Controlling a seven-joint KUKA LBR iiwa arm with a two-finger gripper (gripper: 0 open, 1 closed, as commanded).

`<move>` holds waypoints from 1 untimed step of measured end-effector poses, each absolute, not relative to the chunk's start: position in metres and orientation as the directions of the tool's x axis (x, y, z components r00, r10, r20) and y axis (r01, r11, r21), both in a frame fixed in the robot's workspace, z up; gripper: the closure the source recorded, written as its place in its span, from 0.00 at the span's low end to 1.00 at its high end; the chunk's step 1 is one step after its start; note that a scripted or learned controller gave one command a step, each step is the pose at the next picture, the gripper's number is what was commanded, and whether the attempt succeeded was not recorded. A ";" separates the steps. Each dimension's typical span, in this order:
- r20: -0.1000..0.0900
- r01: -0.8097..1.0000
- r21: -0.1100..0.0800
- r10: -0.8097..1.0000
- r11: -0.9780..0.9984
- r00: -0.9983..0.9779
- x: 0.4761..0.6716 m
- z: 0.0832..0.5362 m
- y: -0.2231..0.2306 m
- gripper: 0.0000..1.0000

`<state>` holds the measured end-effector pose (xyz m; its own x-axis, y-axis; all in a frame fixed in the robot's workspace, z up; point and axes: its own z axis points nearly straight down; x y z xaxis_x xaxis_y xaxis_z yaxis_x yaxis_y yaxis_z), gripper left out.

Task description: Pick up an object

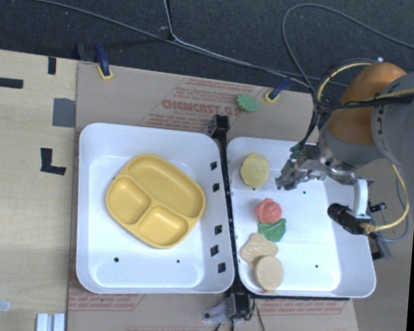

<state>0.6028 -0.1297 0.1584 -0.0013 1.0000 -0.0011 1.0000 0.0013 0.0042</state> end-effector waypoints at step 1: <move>-0.001 1.000 0.004 1.000 0.002 -0.002 0.610 0.203 -0.127 1.00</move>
<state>0.6098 -0.1268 0.2034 -0.0019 1.0000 -0.0010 1.0000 0.0019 0.0039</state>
